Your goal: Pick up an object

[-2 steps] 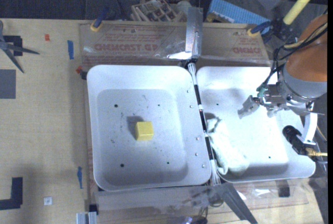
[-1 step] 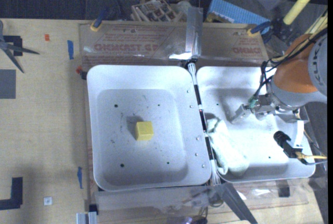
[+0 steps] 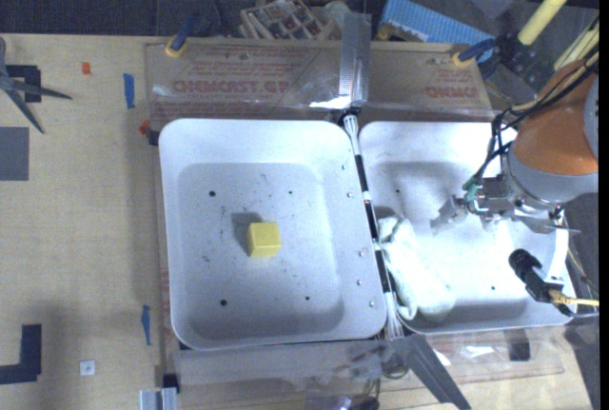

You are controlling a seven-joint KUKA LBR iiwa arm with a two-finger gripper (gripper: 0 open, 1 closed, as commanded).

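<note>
Behind the bins, at twelve o'clock, a clear sheet (image 3: 285,75) bears red lettering, partly legible as "CHEMCAST". A yellow block (image 3: 265,239) lies mid left bin (image 3: 190,151). The gripper (image 3: 455,210) hangs over the right bin (image 3: 428,144); its grip state cannot be told.

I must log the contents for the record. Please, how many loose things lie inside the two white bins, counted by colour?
Yellow: 1, the yellow block in the left bin.
White: 1, the white crumpled object against the left wall of the right bin.
Total: 2.
</note>
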